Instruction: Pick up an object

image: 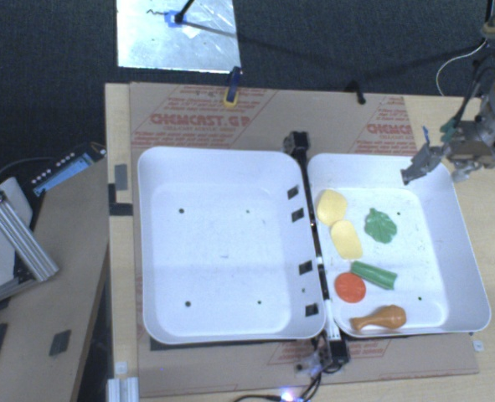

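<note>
The right bin (467,249) holds several toy foods. Two yellow pieces (332,207) (346,239) lie by its left wall. A green leafy piece (380,225) sits in the middle, with a green stick-shaped piece (373,275) below it. A red round piece (350,287) and a brown drumstick (379,317) lie near the front edge. My gripper (439,169) hangs above the bin's far right corner, open, with nothing between its fingers. It is well apart from all the pieces.
The left bin (159,249) stands beside the right one, with a black hinged divider (307,224) between them. Both rest on a cardboard sheet (197,111). A metal plate (178,22) lies at the back and an aluminium rail (12,233) at the left.
</note>
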`<control>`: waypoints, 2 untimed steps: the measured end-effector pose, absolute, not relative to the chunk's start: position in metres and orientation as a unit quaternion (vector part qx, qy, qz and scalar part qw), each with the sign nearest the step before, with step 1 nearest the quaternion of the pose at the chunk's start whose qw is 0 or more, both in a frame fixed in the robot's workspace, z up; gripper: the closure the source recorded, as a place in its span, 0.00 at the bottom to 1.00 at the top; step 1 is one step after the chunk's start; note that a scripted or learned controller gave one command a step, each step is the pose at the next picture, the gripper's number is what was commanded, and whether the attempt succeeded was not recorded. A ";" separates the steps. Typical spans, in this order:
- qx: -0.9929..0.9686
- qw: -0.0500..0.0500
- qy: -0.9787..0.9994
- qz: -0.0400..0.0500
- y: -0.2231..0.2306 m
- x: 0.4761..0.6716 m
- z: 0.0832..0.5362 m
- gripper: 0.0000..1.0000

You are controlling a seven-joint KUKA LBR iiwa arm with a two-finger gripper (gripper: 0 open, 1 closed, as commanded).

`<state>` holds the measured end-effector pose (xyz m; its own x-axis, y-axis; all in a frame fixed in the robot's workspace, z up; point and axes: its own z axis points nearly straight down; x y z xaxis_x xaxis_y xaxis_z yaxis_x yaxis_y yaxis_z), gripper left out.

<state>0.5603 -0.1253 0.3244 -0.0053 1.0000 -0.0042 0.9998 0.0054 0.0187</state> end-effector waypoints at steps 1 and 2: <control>0.704 0.003 0.711 0.002 -0.125 0.560 0.326 1.00; 0.705 0.010 0.709 0.005 -0.149 0.560 0.546 1.00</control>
